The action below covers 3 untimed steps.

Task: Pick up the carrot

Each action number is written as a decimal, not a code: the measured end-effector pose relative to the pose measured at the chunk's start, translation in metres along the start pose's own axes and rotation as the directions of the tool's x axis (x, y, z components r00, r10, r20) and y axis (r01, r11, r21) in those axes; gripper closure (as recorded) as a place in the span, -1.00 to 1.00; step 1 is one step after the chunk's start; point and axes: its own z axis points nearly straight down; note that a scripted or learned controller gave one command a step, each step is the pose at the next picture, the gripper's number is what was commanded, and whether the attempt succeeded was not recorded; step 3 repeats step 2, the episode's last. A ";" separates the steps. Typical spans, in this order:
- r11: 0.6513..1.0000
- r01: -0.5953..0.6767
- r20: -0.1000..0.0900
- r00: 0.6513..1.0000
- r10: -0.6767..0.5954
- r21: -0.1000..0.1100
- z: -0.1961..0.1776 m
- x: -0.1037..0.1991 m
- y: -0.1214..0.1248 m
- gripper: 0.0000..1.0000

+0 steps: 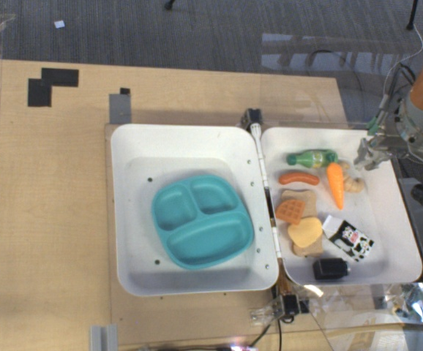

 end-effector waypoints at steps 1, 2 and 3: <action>0.992 0.128 -0.003 0.992 -0.128 0.006 0.148 0.009 -0.051 1.00; 1.000 -0.018 -0.005 1.000 0.018 0.001 0.019 0.060 -0.015 1.00; 1.000 -0.018 -0.005 1.000 0.018 0.001 0.019 0.060 -0.015 1.00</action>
